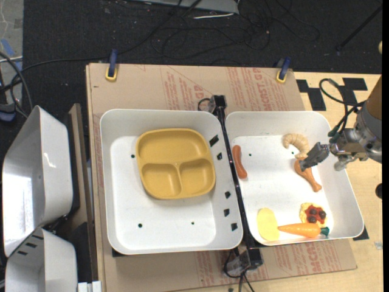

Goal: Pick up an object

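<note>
End effector (317, 155) hangs over right bin (273, 121), near its far right side; finger state cannot be told. Chicken drumstick (309, 175) lies just below it, croissant (296, 141) just beside. Sausage (240, 162) near the divider. Carrot (302, 229) at front edge. Yellow divided plate (175, 163) in left bin (118, 181).

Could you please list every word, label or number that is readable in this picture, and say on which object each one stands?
Red printed lettering on the cardboard sheet under the bins, above the right bin: it appears upside down and faint, too blurred to read with certainty.
More red lettering on the same cardboard, at the lower right corner: also too blurred to read.
The two white bins, the yellow tray and the toy foods carry no visible text.
</note>
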Robot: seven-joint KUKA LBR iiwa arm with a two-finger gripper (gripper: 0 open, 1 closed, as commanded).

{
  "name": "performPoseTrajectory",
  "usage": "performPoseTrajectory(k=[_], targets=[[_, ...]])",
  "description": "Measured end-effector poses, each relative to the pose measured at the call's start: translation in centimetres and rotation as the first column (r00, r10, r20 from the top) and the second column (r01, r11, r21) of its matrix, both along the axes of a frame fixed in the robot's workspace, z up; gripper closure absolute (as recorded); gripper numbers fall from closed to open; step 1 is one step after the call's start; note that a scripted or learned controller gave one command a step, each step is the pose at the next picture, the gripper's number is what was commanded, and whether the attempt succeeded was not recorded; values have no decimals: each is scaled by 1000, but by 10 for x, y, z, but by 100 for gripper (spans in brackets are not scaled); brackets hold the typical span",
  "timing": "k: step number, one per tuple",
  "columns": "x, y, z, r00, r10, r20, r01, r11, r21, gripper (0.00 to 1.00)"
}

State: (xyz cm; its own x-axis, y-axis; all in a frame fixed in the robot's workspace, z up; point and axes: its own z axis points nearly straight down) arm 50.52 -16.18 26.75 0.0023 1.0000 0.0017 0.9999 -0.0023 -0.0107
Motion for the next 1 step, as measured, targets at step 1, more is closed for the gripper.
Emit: performPoseTrajectory(k=[1], targets=[[2,0,5,1000,3,10,-3,1000,-2,0]])
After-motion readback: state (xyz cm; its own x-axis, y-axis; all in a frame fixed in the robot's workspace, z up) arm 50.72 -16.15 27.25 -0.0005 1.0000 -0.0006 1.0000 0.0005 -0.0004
